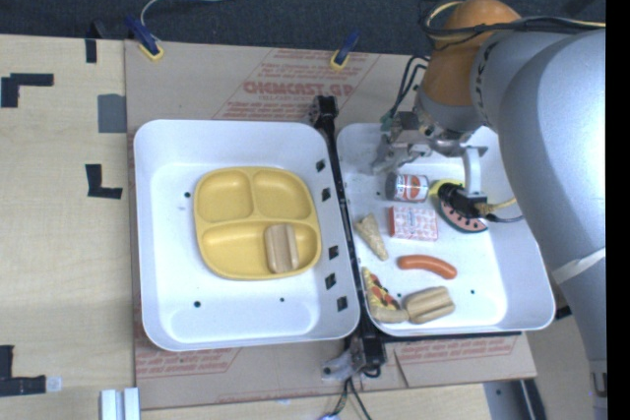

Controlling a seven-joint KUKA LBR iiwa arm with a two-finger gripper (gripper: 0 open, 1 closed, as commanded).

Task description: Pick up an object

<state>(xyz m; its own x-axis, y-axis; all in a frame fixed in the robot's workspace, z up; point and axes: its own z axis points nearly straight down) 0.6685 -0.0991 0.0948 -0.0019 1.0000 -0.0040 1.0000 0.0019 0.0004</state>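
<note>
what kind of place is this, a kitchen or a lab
Most likely a robotics lab bench, not a kitchen: two white bins clamped on cardboard, toy food such as a sausage, and a robot arm reaching in.

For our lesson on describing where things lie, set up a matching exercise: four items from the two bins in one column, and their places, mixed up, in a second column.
Items:
1. bread roll
2. hot dog sausage
3. small can
4. yellow divided plate

Places:
A. right bin, just below the end effector
B. middle of the left bin
C. in the plate's lower right compartment
D. right bin, below the red-and-white packet

Pairs: 1-C, 2-D, 3-A, 4-B
</note>
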